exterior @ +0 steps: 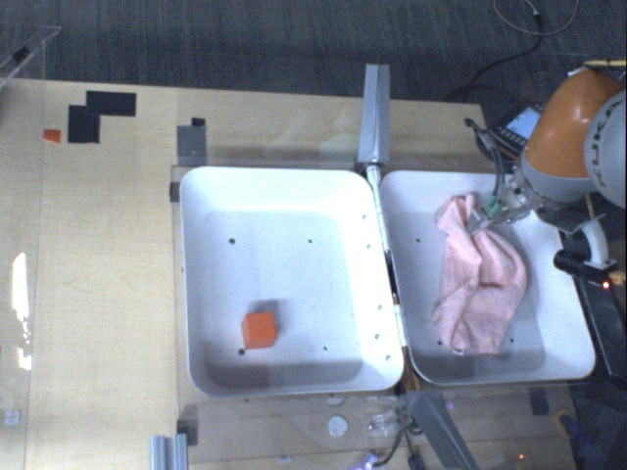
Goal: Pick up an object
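A crumpled pink cloth (478, 280) lies in the right bin (568, 355), stretching from its upper middle down toward the front. My gripper (490, 215) is low over the cloth's top right corner, reaching in from the right and touching or nearly touching the fabric there. The arm's orange band (573, 120) and grey wrist sit just above and to the right of it. A small orange block (260, 330) rests in the left bin (206, 262), near the front left.
A metal divider rail (384, 253) runs between the two bins. Black markers (96, 114) and a small orange tag (51, 136) lie on the wooden bench at far left. Cables and arm hardware (588, 258) crowd the right bin's right edge.
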`<state>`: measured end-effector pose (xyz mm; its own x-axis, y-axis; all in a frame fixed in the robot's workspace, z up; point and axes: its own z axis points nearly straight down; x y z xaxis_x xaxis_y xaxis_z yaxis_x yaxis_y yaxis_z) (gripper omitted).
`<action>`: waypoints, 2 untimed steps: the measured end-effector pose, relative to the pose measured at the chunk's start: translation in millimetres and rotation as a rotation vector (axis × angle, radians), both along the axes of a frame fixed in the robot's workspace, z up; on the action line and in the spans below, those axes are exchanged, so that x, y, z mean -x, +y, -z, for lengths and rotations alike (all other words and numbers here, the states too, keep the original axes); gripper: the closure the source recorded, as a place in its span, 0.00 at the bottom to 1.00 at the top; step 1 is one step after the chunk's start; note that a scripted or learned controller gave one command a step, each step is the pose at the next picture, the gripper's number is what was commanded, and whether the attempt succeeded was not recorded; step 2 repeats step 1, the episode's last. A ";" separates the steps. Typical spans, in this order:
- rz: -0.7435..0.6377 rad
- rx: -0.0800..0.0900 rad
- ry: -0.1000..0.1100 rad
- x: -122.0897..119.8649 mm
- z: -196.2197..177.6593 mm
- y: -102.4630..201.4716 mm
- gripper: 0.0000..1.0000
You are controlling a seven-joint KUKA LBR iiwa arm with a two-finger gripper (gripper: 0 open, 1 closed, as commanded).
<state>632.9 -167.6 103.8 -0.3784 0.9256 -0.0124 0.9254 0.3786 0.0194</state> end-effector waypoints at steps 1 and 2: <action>-0.102 -0.001 0.010 -38.5 -110.1 65.2 1.00; -0.102 -0.001 0.010 -38.5 -110.1 65.2 1.00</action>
